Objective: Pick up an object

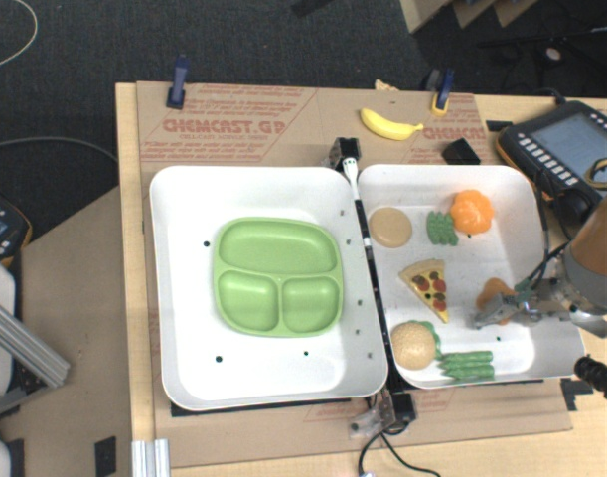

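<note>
Down over the right-hand white bin (512,192) now, near its right wall: the pincer (494,311), grey, coming in off the arm. Spread or pressed together? Cannot tell from up here.

Well apart from the pincer, out to the view's left: the other white bin (174,266). Holds a pale green divided plate (278,276) with three hollows, one long and two small.

Back in the pincer's own bin. Above the pincer in the view, near the far wall: a round orange (471,212). Below and left of the pincer: a pale round bun (414,345), green showing at its edge. Just left of the pincer: a pizza slice (427,286), yellow with red dots, tip pointing down. Up and left of the pincer: a flat tan disc (390,228). Below the pincer, beside the bun: a bundle of green beans (468,366).

And the likely pick: a small brown lump (494,290), rounded, dull orange-brown, right at the pincer's tip and just above it. Touching or gripped? Cannot tell.

Smallest: a dark green ridged bit (441,229), up beside the orange.
</note>
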You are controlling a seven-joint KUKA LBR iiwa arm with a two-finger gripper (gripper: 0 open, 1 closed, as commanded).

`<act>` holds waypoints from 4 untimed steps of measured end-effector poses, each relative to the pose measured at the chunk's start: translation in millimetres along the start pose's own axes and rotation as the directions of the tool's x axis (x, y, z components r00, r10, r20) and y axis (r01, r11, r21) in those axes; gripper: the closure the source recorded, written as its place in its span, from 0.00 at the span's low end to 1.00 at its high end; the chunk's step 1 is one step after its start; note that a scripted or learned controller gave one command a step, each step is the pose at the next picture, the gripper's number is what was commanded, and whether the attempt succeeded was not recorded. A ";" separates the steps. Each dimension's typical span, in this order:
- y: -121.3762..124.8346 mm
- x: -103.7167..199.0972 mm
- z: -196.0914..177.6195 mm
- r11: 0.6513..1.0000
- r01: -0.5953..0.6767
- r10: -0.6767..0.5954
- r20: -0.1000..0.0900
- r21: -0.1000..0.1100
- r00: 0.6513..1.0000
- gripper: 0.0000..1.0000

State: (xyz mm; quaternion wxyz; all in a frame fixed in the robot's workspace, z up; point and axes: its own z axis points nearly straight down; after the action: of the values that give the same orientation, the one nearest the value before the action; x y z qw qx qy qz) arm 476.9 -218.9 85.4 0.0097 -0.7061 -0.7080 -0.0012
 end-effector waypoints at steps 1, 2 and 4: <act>2.8 81.2 2.4 1.000 0.005 -0.005 0.010 -0.009 1.000 0.00; 2.0 74.1 -233.5 1.000 0.000 0.001 0.021 -0.031 1.000 0.00; 2.4 123.3 7.3 1.000 -0.004 0.005 0.014 -0.010 1.000 0.00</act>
State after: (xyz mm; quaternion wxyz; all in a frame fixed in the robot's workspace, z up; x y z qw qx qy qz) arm 478.8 -95.5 80.0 0.0013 -0.7078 -0.7064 0.0002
